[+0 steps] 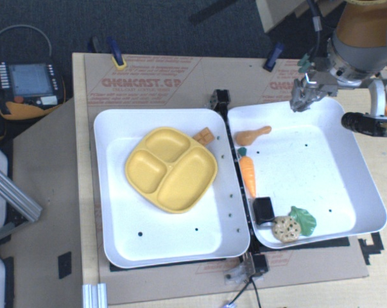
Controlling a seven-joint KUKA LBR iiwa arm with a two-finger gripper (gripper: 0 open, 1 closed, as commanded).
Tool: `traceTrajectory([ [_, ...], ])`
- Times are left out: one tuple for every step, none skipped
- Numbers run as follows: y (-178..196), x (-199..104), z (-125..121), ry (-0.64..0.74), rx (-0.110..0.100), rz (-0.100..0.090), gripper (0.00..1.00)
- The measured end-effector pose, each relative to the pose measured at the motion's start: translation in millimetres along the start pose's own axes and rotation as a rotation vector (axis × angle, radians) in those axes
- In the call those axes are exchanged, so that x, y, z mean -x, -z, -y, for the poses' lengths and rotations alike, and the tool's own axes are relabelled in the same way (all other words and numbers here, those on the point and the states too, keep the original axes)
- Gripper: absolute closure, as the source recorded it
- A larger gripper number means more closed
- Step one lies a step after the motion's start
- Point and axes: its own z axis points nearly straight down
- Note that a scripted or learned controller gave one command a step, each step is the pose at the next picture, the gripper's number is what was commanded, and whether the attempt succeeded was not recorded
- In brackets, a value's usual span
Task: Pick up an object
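In the right bin (328,172) several small objects lie along the left side. A tan toy drumstick (252,135) sits near the back, an orange carrot (247,175) below it, then a black block (264,210), a round cookie (284,229) and a green leafy piece (303,219) at the front. My gripper (302,98) hangs over the back rim of the right bin, right of the drumstick and well above it. Nothing shows between its fingers.
The left bin (116,191) holds a yellow divided plate (171,169) and a small brown block (204,136) at the plate's back edge. A black clamp (219,99) sits where the bins meet at the back. The bench is cardboard (148,79).
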Motion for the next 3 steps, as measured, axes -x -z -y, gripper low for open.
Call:
traceTrajectory([
  [-6,-52,9,0.004,-0.007,-0.003,1.00],
  [-8,-98,25,0.004,-0.008,-0.002,1.00],
  [-31,-140,51,0.004,-0.010,-0.002,1.00],
])
